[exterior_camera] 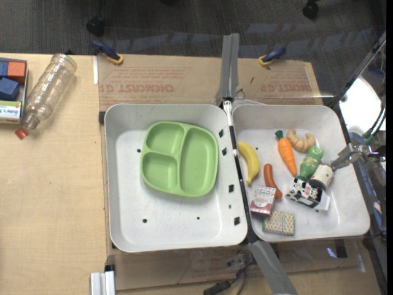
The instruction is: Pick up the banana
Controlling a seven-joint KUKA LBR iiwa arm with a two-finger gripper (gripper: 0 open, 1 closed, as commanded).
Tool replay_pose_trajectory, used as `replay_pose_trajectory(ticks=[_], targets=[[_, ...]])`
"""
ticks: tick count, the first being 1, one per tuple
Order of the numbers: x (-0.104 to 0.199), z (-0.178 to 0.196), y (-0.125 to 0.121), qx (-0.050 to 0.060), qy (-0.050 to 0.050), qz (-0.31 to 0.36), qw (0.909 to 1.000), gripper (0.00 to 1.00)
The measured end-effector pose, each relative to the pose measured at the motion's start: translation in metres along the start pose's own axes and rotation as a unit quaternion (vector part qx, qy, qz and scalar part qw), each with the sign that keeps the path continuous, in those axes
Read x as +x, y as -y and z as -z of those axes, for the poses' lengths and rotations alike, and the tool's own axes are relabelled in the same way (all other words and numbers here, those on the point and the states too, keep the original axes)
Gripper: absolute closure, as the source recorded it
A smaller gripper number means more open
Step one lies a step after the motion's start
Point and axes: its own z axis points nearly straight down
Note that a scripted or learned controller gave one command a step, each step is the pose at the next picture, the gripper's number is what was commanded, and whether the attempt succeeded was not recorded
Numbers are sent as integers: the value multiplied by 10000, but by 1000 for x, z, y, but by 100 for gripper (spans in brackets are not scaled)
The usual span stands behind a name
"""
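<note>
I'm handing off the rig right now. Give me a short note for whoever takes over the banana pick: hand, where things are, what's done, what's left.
Hand: at the right bin's right edge, low over the wall, holding nothing; finger state unclear.
Banana: lying in the right bin against its left wall, untouched. Sausage just to its right, carrot farther right.
Left bin: holds the green tray.
Done: nothing yet.
Left: cross the bin to the banana, grasp it, lift it.

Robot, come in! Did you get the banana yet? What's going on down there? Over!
Gripper at right bin's right edge, holding nothing. Banana not picked up, lying by the left wall. Carrot, sausage and bottle lie between.
</note>
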Motion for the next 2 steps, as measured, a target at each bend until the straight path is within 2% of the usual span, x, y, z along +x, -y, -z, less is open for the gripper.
replay_pose_trajectory(ticks=[1, 2], targets=[[92, -34, 11, 8, -1, -606, 9982, 0], [183, -65, 11, 10, 3, -590, 9983, 0]])
